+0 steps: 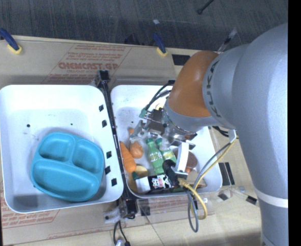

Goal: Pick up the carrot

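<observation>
The carrot (127, 158) is a long orange piece lying along the left wall of the right bin (124, 99). My gripper (149, 129) hangs low over that bin's middle, just right of the carrot's upper end, among the clutter. Its body hides the fingertips. A small round orange item (136, 149) lies right beside the carrot, under the gripper.
A green bottle (155, 155), a dark box with white print (159, 182) and a brown item (191, 162) crowd the right bin's near half. A blue divided plate (68, 164) lies in the left bin (17, 99). A yellow cable (196, 193) loops past the right bin's front corner.
</observation>
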Available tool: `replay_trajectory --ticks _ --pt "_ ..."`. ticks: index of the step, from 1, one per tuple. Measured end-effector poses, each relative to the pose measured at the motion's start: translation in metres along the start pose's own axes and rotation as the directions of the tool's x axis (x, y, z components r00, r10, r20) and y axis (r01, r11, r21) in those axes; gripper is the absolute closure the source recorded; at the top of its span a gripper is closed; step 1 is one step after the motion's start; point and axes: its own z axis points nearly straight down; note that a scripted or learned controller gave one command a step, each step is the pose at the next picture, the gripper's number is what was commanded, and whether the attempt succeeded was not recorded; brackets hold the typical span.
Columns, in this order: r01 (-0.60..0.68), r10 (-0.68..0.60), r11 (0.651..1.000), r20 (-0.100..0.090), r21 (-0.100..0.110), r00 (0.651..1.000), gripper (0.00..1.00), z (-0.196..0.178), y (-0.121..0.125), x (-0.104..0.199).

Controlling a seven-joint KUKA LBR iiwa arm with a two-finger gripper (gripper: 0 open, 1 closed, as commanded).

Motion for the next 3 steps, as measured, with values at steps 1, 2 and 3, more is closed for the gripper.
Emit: replay_trajectory --ticks 1,2,3 --pt "0.084 -0.084 0.996 -0.002 0.002 0.996 0.0 0.0 -0.027 0.018" --pt "-0.204 0.204 0.979 0.0 -0.004 0.979 0.0 0.026 0.012 -0.06" --pt "-0.17 0.17 0.986 -0.006 -0.004 0.986 0.0 -0.003 0.092 0.008"
